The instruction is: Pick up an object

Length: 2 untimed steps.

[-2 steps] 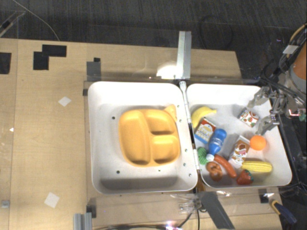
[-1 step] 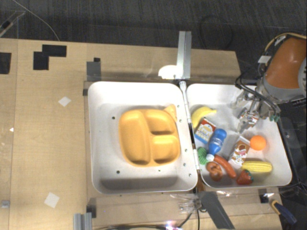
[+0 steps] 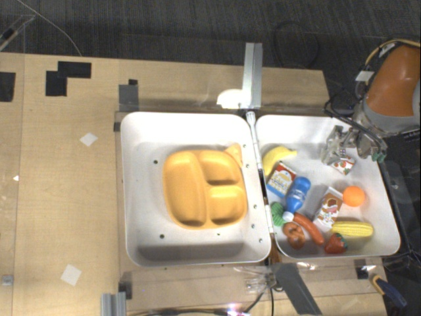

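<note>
1. Camera view showed you the claw (image 3: 343, 149) at the upper right of the frame, low over the far part of the right bin (image 3: 309, 125), with the grey arm and its orange band (image 3: 395, 78) reaching in from the right edge.
2. You could not tell whether the claw was apart or together; its metal parts blurred into a small red-and-white carton (image 3: 343, 166) lying just below it, and nothing showed clearly between them.
3. That small carton was the likeliest target, judging by nearness. It lay near the bin's right wall, apart from the main pile.
4. It looked light and thin-walled, so you should expect it to crush or skid under a hard squeeze. A hold across its flat faces would serve best.
5. Its long axis was too small to read with confidence; it seemed slightly tilted relative to the bin wall.
6. Lower in the right bin lay a banana (image 3: 277, 155), a blue bottle (image 3: 297, 193), a second carton (image 3: 280, 178), a juice box (image 3: 327, 208), an orange ball (image 3: 354, 196), a corn cob (image 3: 353, 228) pointing left-right, and a sausage (image 3: 309, 228) lying diagonally.
7. The left bin (image 3: 141, 196) held a yellow divided tray (image 3: 202, 187), well apart from the claw.
8. Both bins sat on the wooden tabletop (image 3: 59, 196).
</note>
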Tool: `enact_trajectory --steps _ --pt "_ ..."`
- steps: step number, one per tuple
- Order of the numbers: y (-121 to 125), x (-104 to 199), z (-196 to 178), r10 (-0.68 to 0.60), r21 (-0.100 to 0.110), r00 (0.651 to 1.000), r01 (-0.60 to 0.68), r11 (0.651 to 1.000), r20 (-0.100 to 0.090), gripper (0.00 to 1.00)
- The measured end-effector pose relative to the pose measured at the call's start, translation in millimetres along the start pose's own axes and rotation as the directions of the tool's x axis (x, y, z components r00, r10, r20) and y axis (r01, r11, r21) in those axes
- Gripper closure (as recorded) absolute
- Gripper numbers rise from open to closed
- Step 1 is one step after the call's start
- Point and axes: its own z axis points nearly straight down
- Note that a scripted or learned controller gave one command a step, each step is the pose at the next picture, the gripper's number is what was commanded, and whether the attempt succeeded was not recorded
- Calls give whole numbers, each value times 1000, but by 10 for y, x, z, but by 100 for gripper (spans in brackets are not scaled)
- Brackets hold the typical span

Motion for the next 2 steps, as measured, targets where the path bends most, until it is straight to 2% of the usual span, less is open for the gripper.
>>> enact_trajectory --steps 1,2 --pt "-36 24 -184 186 0 982 -186 983 -13 100" --pt "-113 585 -788 198 2 980 -198 980 -10 100"
